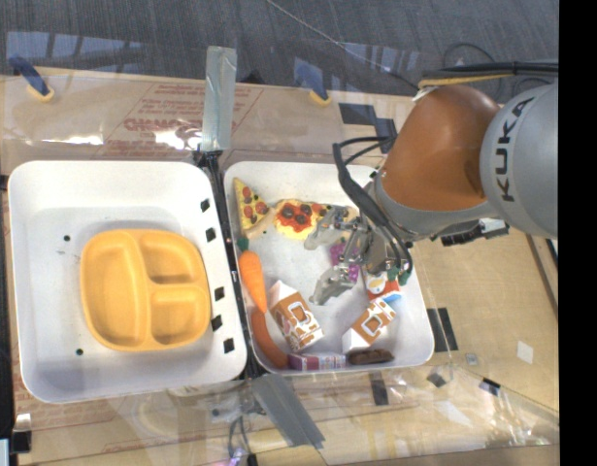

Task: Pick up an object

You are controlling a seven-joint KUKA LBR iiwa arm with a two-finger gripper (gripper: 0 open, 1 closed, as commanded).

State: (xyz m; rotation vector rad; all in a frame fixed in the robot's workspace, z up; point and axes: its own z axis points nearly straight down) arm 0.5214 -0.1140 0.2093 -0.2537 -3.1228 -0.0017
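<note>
Camera view, from above the bench: mid-attempt at a pick, with the gripper [342,275] low in the right bin [421,330], among the toy food. Judged to be at the reach-and-close stage, nothing yet lifted. Impossible to tell whether spread or pressed together; too tangled with cables and clutter to read. No item plainly seen in its grasp.

Nearest candidates: a carton [296,322] just below-left of the tool, a second carton [372,322] just below-right, and a pizza slice [300,216] just above. Also in the bin: another slice [248,205] at the top-left corner, a carrot [251,275] along the left wall and a sausage [267,343] near the front-left corner. Well apart, in the left bin [26,260], a yellow tray [143,286].

Next move, as a judgement: settling squarely over one item, closing firmly, then rising straight up. Risk of a glancing pinch on a carton corner or of nudging neighbours, given the crowding.

Arm [439,153] entering from the right, orange band bulking over the bin's upper right corner, wrist bent down and leftward toward the bin's middle.
</note>
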